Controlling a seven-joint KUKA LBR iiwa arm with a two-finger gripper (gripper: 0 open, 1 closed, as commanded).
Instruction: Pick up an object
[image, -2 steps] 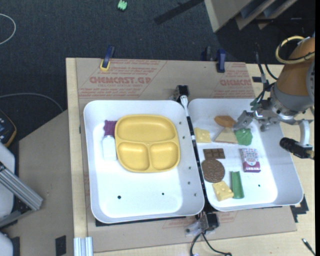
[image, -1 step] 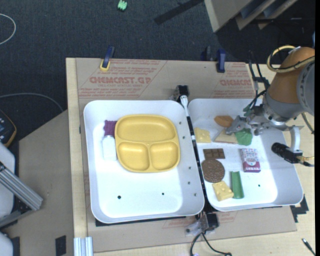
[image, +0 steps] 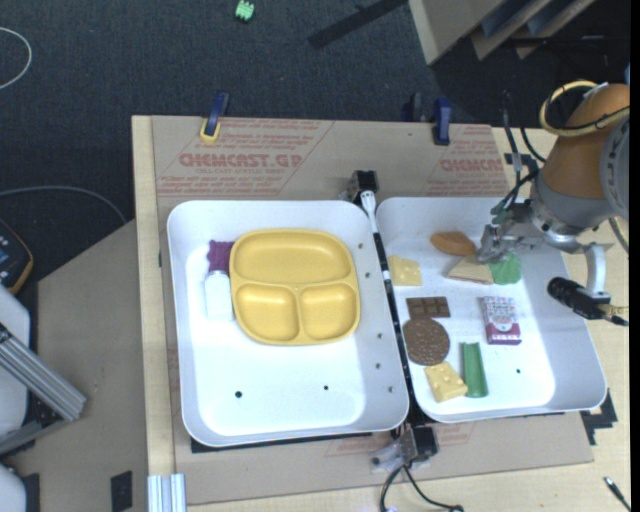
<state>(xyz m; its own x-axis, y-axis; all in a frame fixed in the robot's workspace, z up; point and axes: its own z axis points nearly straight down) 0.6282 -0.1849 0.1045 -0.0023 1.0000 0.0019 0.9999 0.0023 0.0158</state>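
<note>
Gripper is hovering near the right bin's far edge — seemingly touching the tan wedge, whose long axis is running leftward; grip state: cannot tell.

Red print on the brown protective sheet covering the counter reads "CHEMCAST G.P" just behind the left white bin, and the same wording repeats, partly cut off, behind the right bin. The small pink packet carries print too small to read.
</note>
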